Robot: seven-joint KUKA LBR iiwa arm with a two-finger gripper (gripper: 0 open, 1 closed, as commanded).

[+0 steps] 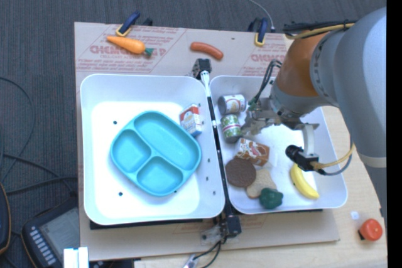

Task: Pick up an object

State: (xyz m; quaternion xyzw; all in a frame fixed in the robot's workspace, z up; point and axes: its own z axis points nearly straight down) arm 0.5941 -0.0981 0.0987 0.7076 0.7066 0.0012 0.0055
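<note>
My gripper (254, 117) hangs low over the upper left part of the right bin (333, 198), on the grey arm with its orange band (301, 69). Just left of it lie a silver can (232, 103) and a green-labelled can (230, 129). Below it rests a brown snack packet (253, 151). Further down the bin hold a dark round cookie (240, 173), a pale cracker (261, 183), a green broccoli piece (271, 199) and a banana (303, 182). I see nothing held by the gripper.
The left bin (100, 97) holds a blue divided plate (156, 152) and a small carton (191, 120) by the dividing wall. On the board behind the bins lie a carrot (129, 45) and a sausage (206, 50). An orange object (370, 230) sits at the bottom right.
</note>
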